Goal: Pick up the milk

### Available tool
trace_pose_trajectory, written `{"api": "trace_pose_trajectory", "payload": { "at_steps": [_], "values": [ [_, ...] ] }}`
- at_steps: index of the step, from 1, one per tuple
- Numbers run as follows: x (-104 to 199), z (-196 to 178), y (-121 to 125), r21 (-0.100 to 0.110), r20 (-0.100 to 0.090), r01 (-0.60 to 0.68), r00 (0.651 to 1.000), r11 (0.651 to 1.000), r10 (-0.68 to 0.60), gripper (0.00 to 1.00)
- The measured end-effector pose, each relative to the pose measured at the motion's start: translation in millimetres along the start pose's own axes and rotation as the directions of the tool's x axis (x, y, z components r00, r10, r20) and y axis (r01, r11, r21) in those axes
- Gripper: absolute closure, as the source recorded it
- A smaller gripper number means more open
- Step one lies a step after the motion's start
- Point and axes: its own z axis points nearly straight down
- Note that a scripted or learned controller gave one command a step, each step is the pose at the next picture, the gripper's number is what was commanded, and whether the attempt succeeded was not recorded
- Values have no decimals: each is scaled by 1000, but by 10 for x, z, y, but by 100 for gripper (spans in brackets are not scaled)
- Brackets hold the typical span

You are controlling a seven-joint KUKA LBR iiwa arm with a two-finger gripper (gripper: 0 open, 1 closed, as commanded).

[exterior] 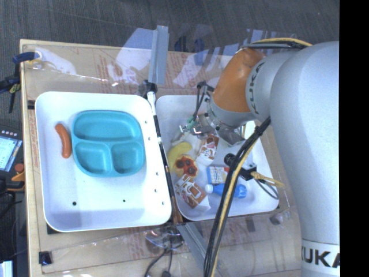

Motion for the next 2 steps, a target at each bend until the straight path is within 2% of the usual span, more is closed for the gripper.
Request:
{"api": "trace_pose_trajectory", "payload": {
  "at_steps": [1,2],
  "values": [
    [-475,-9,-54,-1,-2,21,1000,1000,-21,0],
    [-671,-4,-59,0,0,54,999,999,-54,0]
  ]
}}
